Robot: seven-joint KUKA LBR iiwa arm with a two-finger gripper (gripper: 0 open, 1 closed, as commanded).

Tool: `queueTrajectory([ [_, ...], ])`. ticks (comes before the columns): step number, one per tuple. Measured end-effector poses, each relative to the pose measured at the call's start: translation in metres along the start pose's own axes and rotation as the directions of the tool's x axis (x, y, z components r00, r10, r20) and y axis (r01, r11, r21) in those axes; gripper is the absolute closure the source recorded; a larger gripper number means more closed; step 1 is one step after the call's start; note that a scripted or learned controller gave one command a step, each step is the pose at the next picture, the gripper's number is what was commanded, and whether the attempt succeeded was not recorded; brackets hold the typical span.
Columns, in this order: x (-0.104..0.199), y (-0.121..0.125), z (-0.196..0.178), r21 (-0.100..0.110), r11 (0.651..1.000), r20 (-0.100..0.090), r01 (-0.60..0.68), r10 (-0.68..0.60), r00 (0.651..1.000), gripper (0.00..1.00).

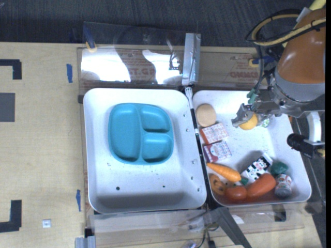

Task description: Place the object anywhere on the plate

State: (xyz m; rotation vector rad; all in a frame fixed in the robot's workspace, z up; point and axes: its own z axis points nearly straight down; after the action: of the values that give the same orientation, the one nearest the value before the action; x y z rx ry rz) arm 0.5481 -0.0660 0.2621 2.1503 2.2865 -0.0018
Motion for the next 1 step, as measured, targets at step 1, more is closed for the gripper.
queueTrajectory([
  [1,0.0001,0.0000,-0.0001,0.000,1.000,0.000,0.000,0.000,1.000,0.00],
])
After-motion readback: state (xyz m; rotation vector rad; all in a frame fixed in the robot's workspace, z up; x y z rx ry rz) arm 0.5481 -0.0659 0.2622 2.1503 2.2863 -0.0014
